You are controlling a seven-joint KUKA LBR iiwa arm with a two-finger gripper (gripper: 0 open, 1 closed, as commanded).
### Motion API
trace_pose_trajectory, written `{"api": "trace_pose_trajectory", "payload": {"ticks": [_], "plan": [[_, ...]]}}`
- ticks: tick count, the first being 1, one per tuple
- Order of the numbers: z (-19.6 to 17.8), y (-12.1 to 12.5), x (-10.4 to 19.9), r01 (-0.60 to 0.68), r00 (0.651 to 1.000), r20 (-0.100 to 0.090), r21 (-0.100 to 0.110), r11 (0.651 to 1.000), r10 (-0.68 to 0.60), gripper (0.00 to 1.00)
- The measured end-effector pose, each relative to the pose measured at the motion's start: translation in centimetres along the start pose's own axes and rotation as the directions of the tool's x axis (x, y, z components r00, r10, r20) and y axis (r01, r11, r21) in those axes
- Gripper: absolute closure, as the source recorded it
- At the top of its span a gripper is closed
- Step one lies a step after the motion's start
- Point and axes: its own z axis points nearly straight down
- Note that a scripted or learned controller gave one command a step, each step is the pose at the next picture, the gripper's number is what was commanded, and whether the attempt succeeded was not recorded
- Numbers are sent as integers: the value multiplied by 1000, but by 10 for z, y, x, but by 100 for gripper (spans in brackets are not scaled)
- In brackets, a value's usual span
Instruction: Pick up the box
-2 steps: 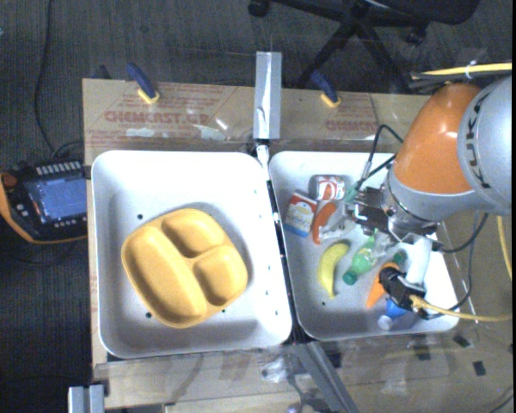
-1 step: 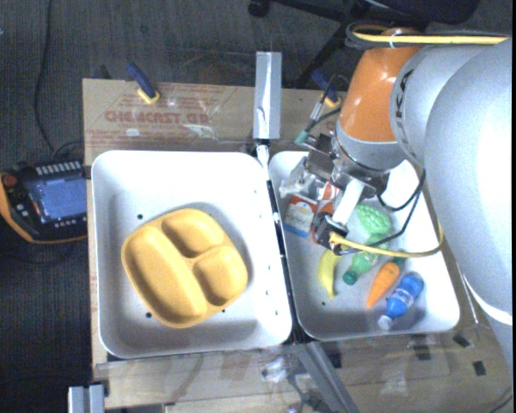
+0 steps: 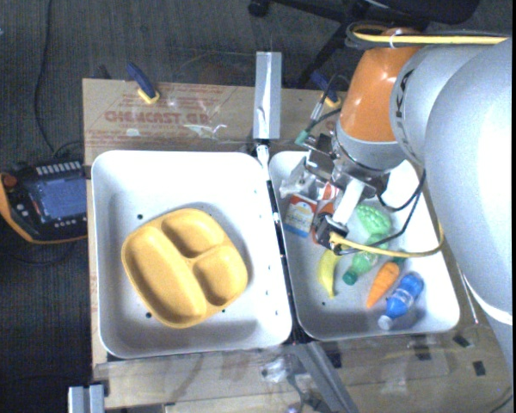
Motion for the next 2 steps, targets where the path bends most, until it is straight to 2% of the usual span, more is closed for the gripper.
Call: {"api": "trace_pose_trajectory", "payload": {"ticks": [1, 2], "plan": [[-63, -47, 16, -344, 939, 0, -1, 939, 344, 0], [-7, -58, 52, -452, 892, 2, 0, 892, 452, 0]]}}
